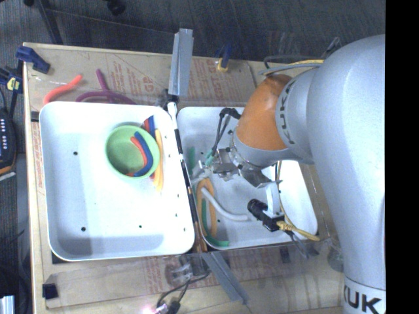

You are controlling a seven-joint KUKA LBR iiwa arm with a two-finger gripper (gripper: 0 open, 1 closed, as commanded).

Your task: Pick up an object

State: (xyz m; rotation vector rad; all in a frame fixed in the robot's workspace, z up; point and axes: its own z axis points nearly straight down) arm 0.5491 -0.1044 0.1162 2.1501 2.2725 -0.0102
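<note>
Fingers (208,165) state unclear, low in right bin (298,205); one green bowl (131,150) in left bin (78,195).

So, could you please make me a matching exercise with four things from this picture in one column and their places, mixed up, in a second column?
Things:
1. round green bowl
2. orange band of the grey arm
3. grey metal bar
4. thin orange strip

Places:
A. on the bench behind the left bin's far corner
B. inside the left white bin
C. above the right white bin
D. upright at the far edge, between the two bins

Pairs: 1-B, 2-C, 3-D, 4-A
</note>
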